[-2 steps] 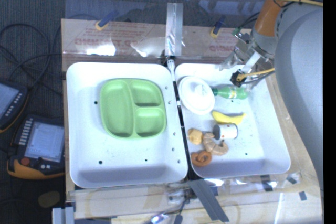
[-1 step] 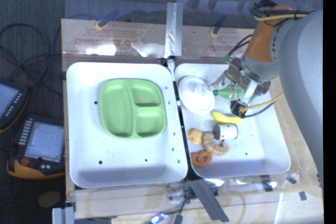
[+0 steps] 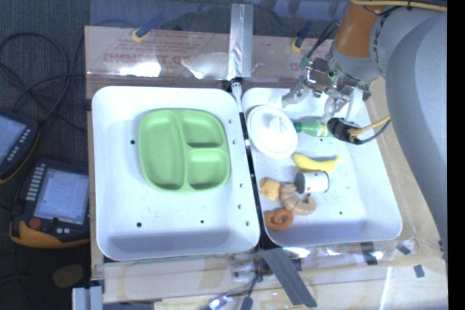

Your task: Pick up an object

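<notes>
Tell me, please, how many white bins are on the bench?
2. The left bin holds a green divided plate. The right bin holds a white bowl, a banana and other small items; the gripper hovers over it.

Right white bin (image 3: 378, 218) — we find it crowded: round white lid (image 3: 272, 131), green bottle (image 3: 314, 128), yellow banana (image 3: 315, 162), white cup (image 3: 314, 182), brown pastries (image 3: 287, 203) clustered centre-left. Its right strip is open. Left white bin (image 3: 116, 178): green divided plastic tray (image 3: 184, 149) mid-floor — open margins all around.
</notes>
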You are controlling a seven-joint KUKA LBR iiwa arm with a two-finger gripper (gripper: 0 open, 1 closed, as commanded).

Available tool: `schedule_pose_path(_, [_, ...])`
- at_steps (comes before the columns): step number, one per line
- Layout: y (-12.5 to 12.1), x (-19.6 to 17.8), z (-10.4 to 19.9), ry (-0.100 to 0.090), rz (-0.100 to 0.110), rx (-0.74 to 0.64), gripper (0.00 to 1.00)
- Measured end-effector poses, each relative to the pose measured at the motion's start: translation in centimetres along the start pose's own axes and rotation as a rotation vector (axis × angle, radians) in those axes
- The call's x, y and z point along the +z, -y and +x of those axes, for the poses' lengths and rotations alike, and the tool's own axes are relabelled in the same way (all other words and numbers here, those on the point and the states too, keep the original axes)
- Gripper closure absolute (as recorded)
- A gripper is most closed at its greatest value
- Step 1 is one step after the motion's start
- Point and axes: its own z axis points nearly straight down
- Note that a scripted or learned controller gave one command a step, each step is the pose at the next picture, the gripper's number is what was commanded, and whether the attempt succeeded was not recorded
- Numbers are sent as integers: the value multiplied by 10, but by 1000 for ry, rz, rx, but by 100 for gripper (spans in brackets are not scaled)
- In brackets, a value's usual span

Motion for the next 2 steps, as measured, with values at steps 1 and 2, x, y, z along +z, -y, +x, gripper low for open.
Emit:
schedule_pose_path(1, [-15, 43, -42, 0, 1, -234, 0])
schedule_pose_path(2, [2, 62, -69, -1, -11, -689, 0])
